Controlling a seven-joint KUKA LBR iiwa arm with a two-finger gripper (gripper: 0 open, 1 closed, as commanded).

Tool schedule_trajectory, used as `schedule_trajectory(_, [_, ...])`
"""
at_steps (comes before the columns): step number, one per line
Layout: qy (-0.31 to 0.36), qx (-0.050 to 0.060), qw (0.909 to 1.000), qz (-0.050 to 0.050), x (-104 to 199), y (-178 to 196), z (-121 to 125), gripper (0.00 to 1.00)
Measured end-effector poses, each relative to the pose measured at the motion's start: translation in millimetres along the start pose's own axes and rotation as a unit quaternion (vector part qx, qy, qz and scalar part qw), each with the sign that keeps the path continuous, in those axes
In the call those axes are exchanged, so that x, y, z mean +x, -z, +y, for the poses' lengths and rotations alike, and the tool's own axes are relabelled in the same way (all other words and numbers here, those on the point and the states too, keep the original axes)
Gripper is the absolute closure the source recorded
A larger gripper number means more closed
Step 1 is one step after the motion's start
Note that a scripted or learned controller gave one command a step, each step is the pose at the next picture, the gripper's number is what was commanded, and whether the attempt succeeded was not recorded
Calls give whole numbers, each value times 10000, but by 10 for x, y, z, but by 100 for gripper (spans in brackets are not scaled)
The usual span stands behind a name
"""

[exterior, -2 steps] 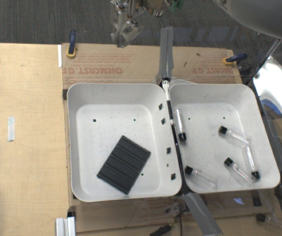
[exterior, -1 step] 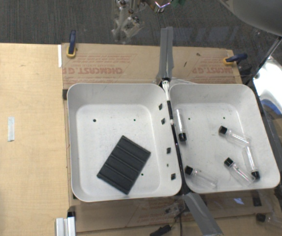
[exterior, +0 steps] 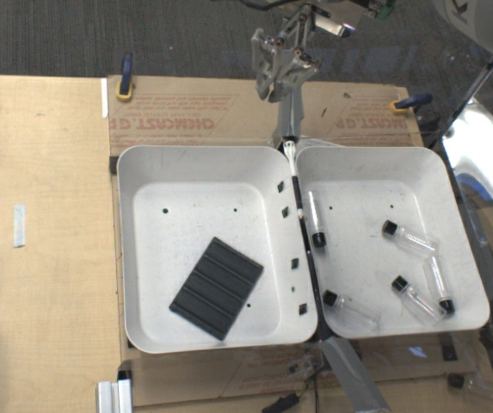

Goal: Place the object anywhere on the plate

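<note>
Risk: the hand, top centre, state indiscernible, holds nothing; clear plastic vials could roll before reaching the dark ribbed rectangular plate.

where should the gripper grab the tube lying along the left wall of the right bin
Take the tube at mid-body, coming straight down, fingers closing across its width. It lies flat, its black cap nearest the camera; the bin wall close beside leaves little finger room there.

Lab bench: 2 white bins, capped vials.
</note>
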State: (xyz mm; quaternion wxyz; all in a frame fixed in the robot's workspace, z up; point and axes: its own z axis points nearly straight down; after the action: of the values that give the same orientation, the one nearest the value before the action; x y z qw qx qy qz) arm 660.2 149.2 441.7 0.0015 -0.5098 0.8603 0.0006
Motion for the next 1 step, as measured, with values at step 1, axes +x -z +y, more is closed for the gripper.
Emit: schedule_trajectory(1, [-2024, 7, 9793, -7, -397, 1, 220, 100])
